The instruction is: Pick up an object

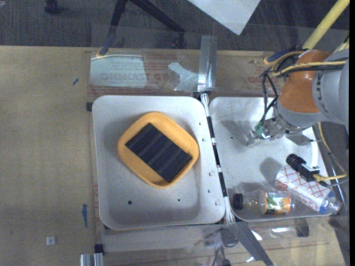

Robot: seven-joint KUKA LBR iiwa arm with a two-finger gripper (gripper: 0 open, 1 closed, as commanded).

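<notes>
Overhead, the end effector (258, 134) hangs in the right bin (233, 112); how wide it stands, I cannot tell.

Tool (256, 134) too blurred to tell finger spacing; bottle (266, 202) label too small to read; arm (327, 87) cut off at right.

The bench (44, 148) is a tan wooden surface carrying two shallow white bins side by side. The left bin (105, 193) serves as the reference. The right bin (227, 115) sits directly beside it, their adjoining rims touching along a seam. Just beyond the left bin's far rim, a clear plastic sheet (119, 71) lies flat on the bench. Small blue marks (84, 215) lie on the bench outside the bin's left side.
</notes>
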